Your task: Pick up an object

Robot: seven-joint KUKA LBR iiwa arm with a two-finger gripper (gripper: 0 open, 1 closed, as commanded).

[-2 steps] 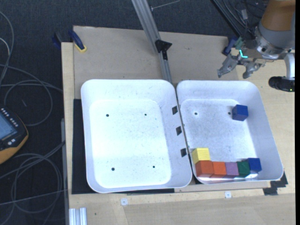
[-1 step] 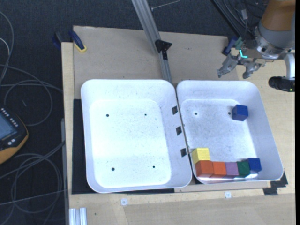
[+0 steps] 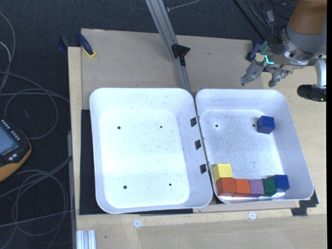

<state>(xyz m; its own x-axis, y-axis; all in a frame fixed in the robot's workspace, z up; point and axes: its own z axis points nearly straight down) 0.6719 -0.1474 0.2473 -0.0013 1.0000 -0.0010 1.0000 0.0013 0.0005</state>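
While the gripper (image 3: pixel 264 75) hung at the upper right of the frame, above the bare bench (image 3: pixel 135 61) just beyond the far rim of the right bin (image 3: pixel 295 139), its two fingers stood spread apart with nothing between them. The arm (image 3: pixel 307 19) above it was cut off by the top and right edges of the frame, so only its orange band and grey wrist could be seen.

A lone blue cube (image 3: pixel 265 124) sat in the upper right part of the right bin, well apart from the rest. Along that bin's lower edge a row of blocks lay touching one another: a red block (image 3: pixel 226 185), an orange block (image 3: pixel 242 186), a purple block (image 3: pixel 257 186), a green block (image 3: pixel 269 185) and a second blue block (image 3: pixel 281 181). A yellow block (image 3: pixel 223 170) sat just behind the red one. The bin's near rim hid the lower faces of the row.

The left bin (image 3: pixel 104 108) filled the middle left of the frame. A grey metal bar (image 3: pixel 165 30) slanted down from the top centre to the gap between the bins, ending in a dark clamp. Black cables (image 3: pixel 31 102) looped over the dark floor at the left, where a handheld device (image 3: pixel 10 147) was cut off by the frame edge. A blue and yellow clamp (image 3: pixel 85 44) gripped the bench's upper left corner.
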